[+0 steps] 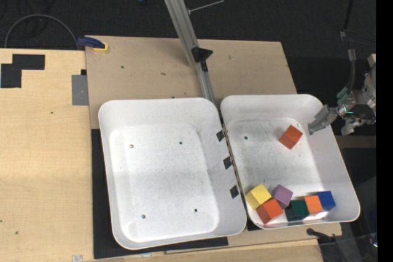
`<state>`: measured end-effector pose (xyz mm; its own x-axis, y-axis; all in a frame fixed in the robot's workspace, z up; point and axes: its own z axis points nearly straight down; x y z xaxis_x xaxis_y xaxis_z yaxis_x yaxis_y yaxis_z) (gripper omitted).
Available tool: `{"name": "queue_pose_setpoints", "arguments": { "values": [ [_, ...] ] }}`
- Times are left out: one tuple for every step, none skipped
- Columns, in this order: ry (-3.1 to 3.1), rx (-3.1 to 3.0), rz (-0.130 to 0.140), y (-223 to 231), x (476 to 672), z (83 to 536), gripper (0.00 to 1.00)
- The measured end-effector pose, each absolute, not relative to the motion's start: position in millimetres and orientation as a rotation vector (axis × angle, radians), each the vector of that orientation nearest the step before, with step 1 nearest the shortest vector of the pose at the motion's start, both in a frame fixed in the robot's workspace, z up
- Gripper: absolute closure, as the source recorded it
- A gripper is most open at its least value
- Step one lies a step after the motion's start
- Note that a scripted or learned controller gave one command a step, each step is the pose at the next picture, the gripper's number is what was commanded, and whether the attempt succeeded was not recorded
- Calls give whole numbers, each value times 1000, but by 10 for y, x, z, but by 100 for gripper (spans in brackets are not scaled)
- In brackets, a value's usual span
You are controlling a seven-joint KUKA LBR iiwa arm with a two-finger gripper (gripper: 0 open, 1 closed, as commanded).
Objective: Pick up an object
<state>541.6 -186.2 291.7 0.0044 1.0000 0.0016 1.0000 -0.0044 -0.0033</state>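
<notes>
An orange-red cube (290,137) lies by itself in the upper part of the right bin (270,113). Along that bin's near edge sits a cluster of cubes: yellow (259,195), purple (282,194), red (269,210), green (297,210), orange (314,204) and blue (326,199). My gripper (328,130) hangs over the right bin's right rim, just right of the orange-red cube and apart from it. Its fingers are open with nothing between them.
The left bin (123,113) stands beside the right one, joined by black clips (226,162). A slanted aluminium rail (182,21) comes down from the top to the gap between the bins. Wooden bench surface (43,132) lies to the left.
</notes>
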Motion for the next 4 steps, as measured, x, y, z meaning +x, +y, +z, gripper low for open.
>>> {"name": "queue_pose_setpoints", "arguments": {
  "values": [
    [-2215,-2222,2,-1868,5416,3014,100],
    [-2220,-2207,6,-587,5447,1872,100],
    [-2214,-2226,3,-645,5456,1914,0],
    [-2204,-2235,3,-670,5457,2011,100]
  ]
}}
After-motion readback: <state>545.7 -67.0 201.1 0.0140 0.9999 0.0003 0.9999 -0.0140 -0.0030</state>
